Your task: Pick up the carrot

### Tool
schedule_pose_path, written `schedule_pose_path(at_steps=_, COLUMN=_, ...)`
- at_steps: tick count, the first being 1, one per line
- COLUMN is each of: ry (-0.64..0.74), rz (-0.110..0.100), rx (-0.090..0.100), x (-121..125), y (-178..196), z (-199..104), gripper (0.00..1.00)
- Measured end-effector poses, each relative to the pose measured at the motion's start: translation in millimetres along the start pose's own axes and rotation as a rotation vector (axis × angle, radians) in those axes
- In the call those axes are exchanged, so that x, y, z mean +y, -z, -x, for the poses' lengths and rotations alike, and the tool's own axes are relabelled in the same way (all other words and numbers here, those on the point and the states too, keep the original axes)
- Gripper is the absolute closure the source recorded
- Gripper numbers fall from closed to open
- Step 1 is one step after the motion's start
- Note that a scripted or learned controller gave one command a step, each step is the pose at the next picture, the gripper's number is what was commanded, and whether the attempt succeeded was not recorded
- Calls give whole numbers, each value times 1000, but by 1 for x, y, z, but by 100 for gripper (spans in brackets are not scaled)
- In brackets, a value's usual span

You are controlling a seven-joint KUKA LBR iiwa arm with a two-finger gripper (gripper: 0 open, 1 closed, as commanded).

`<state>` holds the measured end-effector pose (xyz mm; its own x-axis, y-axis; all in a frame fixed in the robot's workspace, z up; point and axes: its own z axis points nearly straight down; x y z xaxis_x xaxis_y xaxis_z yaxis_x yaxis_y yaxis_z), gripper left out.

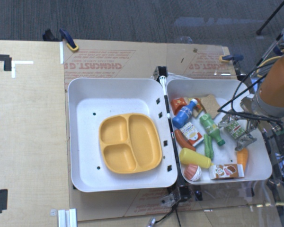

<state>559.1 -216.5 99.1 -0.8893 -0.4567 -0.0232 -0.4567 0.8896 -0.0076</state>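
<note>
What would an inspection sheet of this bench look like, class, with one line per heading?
Surface: two shallow white bins side by side, left bin and right bin, on a cardboard sheet.
Job's things: small orange carrot near the right bin's right wall.
Clutter: yellow three-compartment plastic plate in the left bin; blue bottle, green bottle, yellow corn-like piece and small carton in the right bin.
Grippers: grey two-finger gripper just above the carrot, nothing visibly between its fingers.
Cables: black cables by the arm.
Surroundings: dark carpet.
</note>
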Motion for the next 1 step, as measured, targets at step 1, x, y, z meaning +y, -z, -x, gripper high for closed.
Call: schedule_pose_path(at_steps=1, ry=210, rz=-24, rx=-47, x=28, y=9, z=-29, gripper=0)
